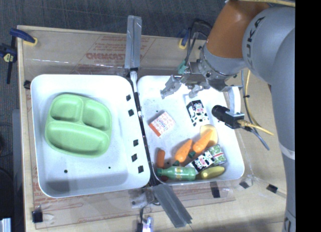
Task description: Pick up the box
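A small red and white box [162, 124] lies flat in the right bin [150, 88], near its left wall. My gripper [181, 89] hangs over the far part of that bin, up and to the right of the box and apart from it. Its two fingers [169, 87] are spread open and nothing sits between them. A black and white cow-print carton [198, 113] lies just below the gripper's right finger.
The right bin's near corner holds two carrots [184, 149], a second printed carton [206, 160], a green bottle [178, 173], a small red-orange piece [160, 157] and a yellow-green item [213, 172]. A green divided tray [79, 124] lies in the left bin [40, 176].
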Controlling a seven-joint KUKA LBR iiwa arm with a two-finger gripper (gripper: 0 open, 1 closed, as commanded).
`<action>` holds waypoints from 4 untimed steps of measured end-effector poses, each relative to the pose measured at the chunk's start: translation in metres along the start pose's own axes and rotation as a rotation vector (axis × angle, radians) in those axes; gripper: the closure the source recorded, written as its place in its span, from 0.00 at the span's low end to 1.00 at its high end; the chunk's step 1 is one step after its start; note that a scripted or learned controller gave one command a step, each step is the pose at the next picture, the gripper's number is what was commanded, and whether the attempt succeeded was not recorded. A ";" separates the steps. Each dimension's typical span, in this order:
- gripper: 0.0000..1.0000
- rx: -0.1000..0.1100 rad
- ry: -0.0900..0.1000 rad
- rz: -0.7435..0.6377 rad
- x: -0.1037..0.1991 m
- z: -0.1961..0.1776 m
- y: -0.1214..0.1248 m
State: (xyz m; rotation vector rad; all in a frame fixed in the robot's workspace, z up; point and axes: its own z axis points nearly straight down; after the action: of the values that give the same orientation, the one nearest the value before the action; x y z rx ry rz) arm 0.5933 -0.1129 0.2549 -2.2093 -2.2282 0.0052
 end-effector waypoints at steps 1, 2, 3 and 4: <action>0.00 -0.001 0.000 0.020 0.001 0.130 -0.004; 0.00 -0.016 -0.002 -0.027 -0.008 0.157 -0.024; 1.00 -0.018 -0.004 -0.031 -0.009 0.146 -0.023; 0.00 -0.018 -0.005 -0.031 -0.009 0.146 -0.023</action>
State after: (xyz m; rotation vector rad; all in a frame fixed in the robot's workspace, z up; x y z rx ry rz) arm 0.5693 -0.1222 0.1087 -2.1854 -2.2739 -0.0101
